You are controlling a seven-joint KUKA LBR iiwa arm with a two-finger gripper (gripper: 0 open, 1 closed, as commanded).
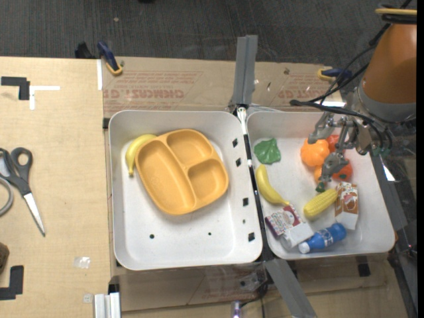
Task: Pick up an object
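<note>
My gripper (336, 152) hangs over the back right part of the right bin (291, 126), its fingers apart and nothing held between them. Just under it lie an orange fruit (313, 153) and a red-orange toy (340, 171); one fingertip (329, 166) overlaps the red-orange toy. Further forward in the same bin lie a yellow corn cob (320, 203), a small carton (347, 207), a purple packet (281, 221) and a blue bottle (324, 238). A banana (268, 185) and a green toy (267, 150) lie on the bin's left side.
The left bin (132, 244) holds a yellow divided plate (182, 171) with a second banana (134, 152) against its left rim. Scissors (23, 184) lie on the bench at far left. A grey divider post (245, 71) stands behind the two bins.
</note>
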